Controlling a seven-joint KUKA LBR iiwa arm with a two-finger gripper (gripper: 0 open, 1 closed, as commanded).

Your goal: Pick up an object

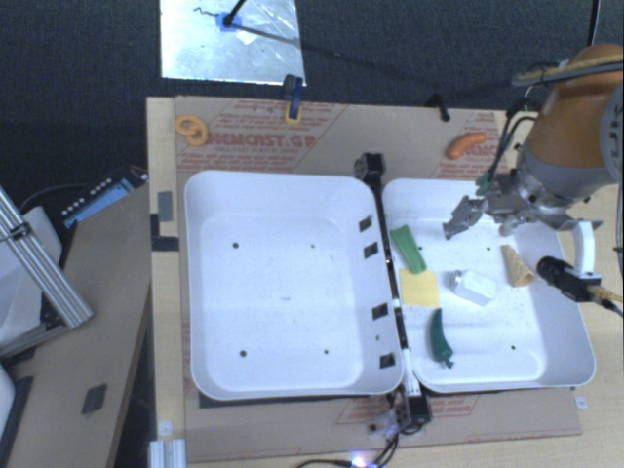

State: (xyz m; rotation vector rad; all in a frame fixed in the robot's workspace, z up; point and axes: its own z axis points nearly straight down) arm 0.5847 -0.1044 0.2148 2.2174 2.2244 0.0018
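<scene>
The end effector [466, 217] hung over the right bin [561, 373], how far open I could not tell and nothing seen in it, with the white block [475, 287] lying just below it in view, long axis running left-right.

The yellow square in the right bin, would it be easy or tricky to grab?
Probably tricky. The yellow square lies flat in the right bin, so the jaws may slide over it. It looks thin and light, perhaps spongy, so a push would likely slide it, not roll it.
</scene>
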